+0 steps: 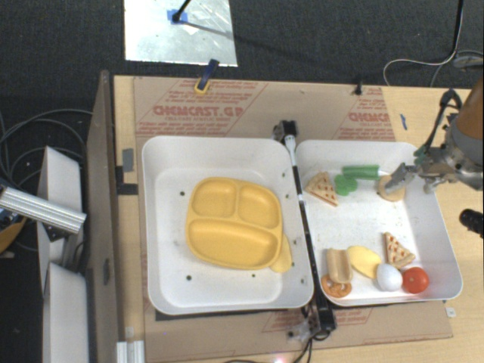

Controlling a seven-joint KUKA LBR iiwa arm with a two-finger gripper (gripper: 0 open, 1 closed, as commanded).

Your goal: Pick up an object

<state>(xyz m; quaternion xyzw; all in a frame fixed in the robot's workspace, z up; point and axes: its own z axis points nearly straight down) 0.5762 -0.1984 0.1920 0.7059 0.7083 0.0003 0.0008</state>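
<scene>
Here my claw (pixel 399 178) sits low in the right bin (pixel 442 237), on a tan piece (pixel 391 193) by the green toy (pixel 355 175); its state I cannot tell.

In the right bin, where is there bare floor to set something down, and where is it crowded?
The right bin has bare floor through its middle, between the pizza slice and green toy above and the food cluster below. The near edge is crowded: hot dog, lemon, egg, tomato. The gripper takes up the far right corner.
</scene>
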